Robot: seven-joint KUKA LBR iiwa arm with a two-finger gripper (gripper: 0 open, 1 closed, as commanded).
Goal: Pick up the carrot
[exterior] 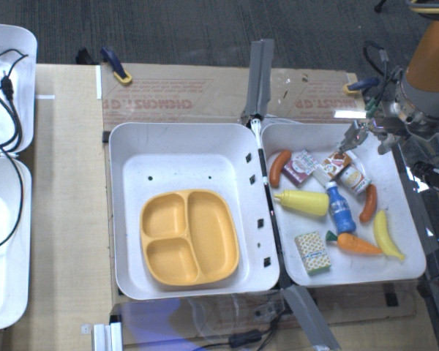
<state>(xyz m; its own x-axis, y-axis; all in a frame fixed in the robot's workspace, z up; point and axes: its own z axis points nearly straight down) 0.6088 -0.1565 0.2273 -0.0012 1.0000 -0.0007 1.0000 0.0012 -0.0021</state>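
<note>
On the tabletop (66, 196) the left white bin (132, 152) holds a yellow divided plate (190, 236) with three compartments, lying a little toward the near side of this bin. To the right of this bin, touching it along the middle wall, is the right white bin (410, 262) with the food toys. Taking the blue bottle (341, 210) in the middle of that bin as landmark: a red sausage (279, 167) lies to its far left near the bin wall, a yellow mustard bottle (303, 202) lies on its side just to its left, and a small green-and-cream box (312, 252) sits to its near left. A pink-and-white carton (301, 167) is behind it to the left, and a small can (353, 175) is just behind it. The carrot (358, 245) lies flat just in front of the bottle, its green end close to the bottle's base and its tip pointing right. A second red sausage (369, 202) is just to the right of the bottle, and a banana (387, 235) lies further right, beside the carrot's tip. The gripper (358, 134) hangs behind the bottle, above the far part of the bin, well apart from the carrot; its jaws appear released and grasp nothing.
</note>
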